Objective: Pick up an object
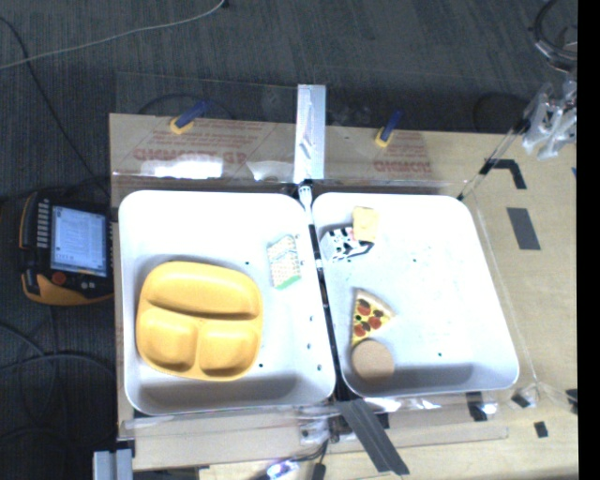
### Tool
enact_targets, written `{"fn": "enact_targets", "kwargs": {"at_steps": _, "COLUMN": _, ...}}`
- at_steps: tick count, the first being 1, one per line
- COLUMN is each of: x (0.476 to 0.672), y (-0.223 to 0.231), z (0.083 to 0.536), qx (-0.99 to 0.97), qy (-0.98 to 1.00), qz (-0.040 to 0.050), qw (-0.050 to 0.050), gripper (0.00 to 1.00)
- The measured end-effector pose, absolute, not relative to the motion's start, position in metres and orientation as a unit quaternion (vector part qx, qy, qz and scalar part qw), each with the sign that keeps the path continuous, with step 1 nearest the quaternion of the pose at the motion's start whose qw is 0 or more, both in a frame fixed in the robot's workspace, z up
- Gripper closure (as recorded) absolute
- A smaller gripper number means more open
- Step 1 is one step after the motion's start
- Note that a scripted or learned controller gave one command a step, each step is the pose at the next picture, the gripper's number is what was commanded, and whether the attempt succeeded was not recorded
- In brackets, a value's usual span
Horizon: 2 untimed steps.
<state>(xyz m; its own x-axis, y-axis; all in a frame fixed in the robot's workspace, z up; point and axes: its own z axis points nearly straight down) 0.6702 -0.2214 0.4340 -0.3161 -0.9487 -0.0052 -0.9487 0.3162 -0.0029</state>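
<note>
Pale grey-white metal arm part [551, 127] at top right edge, blurred; dark cable loops above it.

1. We spot what looks like the gripper [551, 124] way up near the top right corner of the view, tight against the right edge.
2. To us it reads as a small pale grey-white lump of hardware, partly cut off by that edge.
3. It's too small and blurry for us to say how it's angled, or whether it's got anything in it.
4. Just above it we see some dark curved loops [555, 28], maybe cabling. We honestly can't tell if they belong to the robot.
</note>
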Motion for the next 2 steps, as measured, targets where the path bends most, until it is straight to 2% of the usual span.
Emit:
{"fn": "enact_targets", "kwargs": {"at_steps": 1, "x": 0.672, "y": -0.219, "z": 0.444, "qx": -0.585, "qy": 0.811, "qz": 0.0009, "qw": 0.007, "gripper": 1.00}}
{"fn": "enact_targets", "kwargs": {"at_steps": 2, "x": 0.670, "y": -0.222, "z": 0.434, "qx": -0.736, "qy": 0.677, "qz": 0.0011, "qw": 0.003, "gripper": 1.00}}
